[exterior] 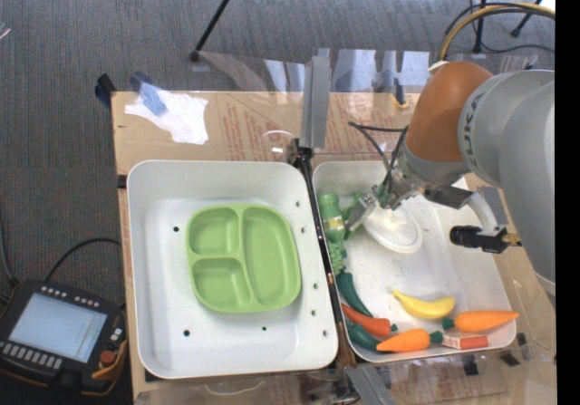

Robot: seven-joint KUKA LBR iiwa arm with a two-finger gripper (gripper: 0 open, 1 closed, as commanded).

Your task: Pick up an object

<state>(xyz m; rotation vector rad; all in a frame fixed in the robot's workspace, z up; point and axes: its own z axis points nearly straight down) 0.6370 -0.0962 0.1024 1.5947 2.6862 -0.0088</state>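
My gripper point(374, 205) hangs low in the right bin point(503, 290), near its back left part. It sits between a green bottle-like object point(330, 213) by the bin's left wall and a white dish point(395, 232) just to its right. Nothing can be seen held in it. Toward the front of the same bin lie a yellow banana point(424, 305), two orange carrots point(486, 320) point(403, 341), a dark green pepper point(352, 293), a red chili point(366, 319) and a small red-and-white box point(465, 341).
The left bin point(154, 303) holds a light green divided plate point(243, 257). A metal post point(316, 104) rises behind the wall between the bins. Crumpled white plastic point(177, 113) lies on the bench at the back left. The arm point(489, 131) covers the right bin's back right.
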